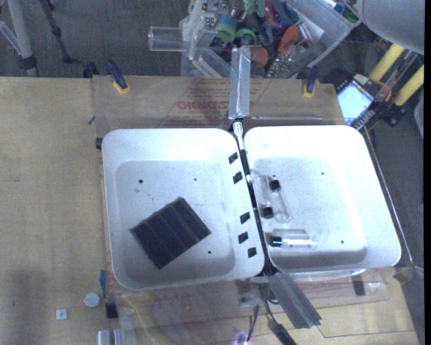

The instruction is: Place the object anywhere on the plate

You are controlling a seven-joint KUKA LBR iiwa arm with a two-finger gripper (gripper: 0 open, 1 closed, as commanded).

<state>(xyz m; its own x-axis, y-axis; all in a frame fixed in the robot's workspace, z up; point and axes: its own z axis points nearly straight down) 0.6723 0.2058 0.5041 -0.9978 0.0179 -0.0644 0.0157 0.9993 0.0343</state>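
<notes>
A dark ribbed square plate (170,232) lies tilted in the left bin (121,151). In the right bin (350,145), near the divider, rest two clear small bottles with black caps (277,201), (291,239). A bit of the grey arm (397,20) shows at the top right; I cannot tell how its jaws stand.

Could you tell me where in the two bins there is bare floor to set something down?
The left bin is bare above and right of the dark ridged plate. In the right bin, the floor right of the two clear tubes is free. It is crowded along the centre divider, where both tubes lie.
</notes>
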